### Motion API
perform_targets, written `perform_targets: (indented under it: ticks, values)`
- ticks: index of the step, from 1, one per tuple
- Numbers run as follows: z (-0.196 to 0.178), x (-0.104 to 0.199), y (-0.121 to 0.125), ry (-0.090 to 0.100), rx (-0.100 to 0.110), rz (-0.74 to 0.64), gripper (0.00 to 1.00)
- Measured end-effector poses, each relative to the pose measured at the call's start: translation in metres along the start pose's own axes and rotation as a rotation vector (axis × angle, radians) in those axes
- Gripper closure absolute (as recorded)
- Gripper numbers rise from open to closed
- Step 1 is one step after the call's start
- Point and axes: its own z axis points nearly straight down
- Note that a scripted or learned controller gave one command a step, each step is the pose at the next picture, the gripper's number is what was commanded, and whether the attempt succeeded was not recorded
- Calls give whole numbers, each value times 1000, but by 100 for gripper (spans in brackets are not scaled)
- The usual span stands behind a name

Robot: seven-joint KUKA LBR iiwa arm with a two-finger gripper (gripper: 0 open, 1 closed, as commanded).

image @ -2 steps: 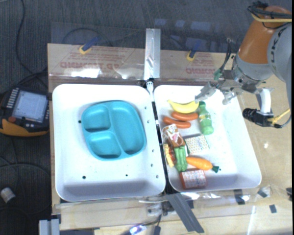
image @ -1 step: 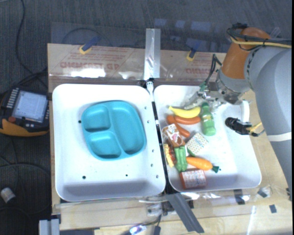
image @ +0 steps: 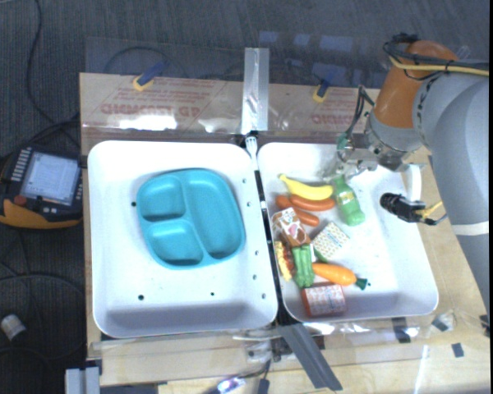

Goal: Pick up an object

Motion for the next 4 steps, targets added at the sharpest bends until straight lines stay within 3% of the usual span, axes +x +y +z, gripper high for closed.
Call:
perform_targets:
  ticks: [1, 2, 3, 4]
  values:
    - [11, -9, -13, 10, 1, 128, 100]
    - [-15, 9, 0, 8, 12, 203, 100]
    - [-90, 136, -1, 8, 11, -65, 100]
    - [-185, 196, -1, 7, 10, 29, 100]
